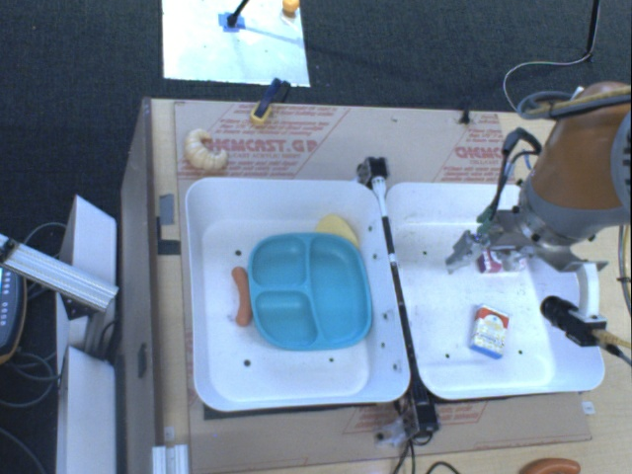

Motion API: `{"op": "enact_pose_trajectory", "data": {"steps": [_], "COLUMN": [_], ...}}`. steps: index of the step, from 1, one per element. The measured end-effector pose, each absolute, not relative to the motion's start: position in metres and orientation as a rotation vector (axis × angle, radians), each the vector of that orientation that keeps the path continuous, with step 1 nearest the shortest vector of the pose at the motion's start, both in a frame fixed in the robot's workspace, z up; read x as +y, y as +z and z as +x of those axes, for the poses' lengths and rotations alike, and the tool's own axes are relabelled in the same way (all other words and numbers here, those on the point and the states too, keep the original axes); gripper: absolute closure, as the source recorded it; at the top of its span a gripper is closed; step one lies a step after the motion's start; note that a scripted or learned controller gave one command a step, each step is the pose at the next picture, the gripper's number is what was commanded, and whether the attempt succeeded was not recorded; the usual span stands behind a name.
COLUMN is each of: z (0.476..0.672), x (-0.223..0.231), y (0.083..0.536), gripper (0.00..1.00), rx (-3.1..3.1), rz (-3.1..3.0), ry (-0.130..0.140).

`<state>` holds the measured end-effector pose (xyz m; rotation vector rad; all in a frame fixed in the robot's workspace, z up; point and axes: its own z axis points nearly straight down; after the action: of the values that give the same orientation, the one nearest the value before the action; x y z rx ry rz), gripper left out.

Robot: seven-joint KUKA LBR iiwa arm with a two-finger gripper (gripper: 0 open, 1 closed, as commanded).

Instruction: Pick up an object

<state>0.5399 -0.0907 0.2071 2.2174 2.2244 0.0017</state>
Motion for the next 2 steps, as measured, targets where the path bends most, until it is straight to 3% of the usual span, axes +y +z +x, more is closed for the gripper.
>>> {"op": "enact_pose_trajectory", "data": {"steps": [1, 2], "z": [0.567, 0.552], "x": [-0.127, -0.169], "y": [0.185, 0.084], "gripper": [0.0, 0.0], "rx": [2.222, 2.221], "rz": [2.219, 2.219], "ry": [0.001, 0.0]}}
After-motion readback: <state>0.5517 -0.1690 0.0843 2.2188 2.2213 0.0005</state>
